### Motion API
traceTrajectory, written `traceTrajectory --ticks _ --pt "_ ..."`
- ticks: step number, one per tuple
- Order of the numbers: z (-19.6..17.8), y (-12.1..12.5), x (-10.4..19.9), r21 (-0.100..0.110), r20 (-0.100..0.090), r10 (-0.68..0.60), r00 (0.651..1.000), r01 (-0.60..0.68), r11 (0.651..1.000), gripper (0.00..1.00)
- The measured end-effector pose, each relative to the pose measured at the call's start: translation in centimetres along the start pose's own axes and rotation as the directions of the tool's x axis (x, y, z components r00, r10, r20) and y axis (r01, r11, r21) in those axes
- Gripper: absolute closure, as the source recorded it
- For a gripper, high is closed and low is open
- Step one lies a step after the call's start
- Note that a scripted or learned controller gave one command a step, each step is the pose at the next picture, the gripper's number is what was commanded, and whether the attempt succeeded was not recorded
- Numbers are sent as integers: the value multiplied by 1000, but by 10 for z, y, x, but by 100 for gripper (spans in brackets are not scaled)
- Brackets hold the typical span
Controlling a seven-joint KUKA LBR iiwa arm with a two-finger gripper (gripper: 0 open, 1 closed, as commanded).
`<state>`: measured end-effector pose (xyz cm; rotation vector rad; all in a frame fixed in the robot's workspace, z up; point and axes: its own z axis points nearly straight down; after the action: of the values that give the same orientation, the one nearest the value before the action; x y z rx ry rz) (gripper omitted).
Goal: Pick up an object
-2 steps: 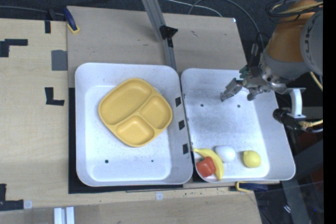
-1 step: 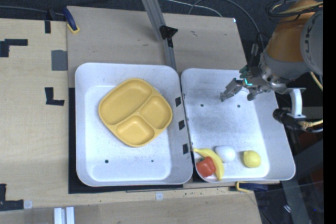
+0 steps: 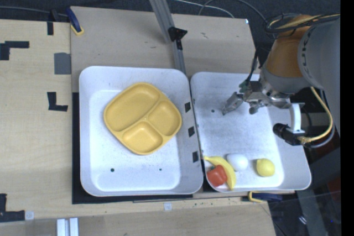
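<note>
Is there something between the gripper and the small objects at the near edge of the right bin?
Nothing visible. The gripper hangs over the right bin; bare bin floor lies between it and the banana, red object, white ball and yellow ball.

Two bins sit side by side on the table (image 3: 33, 119). The left bin (image 3: 88, 174) holds a divided plate (image 3: 142, 118). In the right bin (image 3: 243, 135), a banana (image 3: 225, 168), tomato (image 3: 217, 175), egg (image 3: 238, 162) and lemon (image 3: 265, 167) line its near edge. My gripper (image 3: 239, 103) hangs over its far half.
</note>
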<state>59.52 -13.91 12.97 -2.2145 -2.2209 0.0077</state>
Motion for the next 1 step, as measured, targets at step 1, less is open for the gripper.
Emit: traceTrajectory --ticks 1 --pt "42 0 0 -7 2 1 1000 -1 1000 0"
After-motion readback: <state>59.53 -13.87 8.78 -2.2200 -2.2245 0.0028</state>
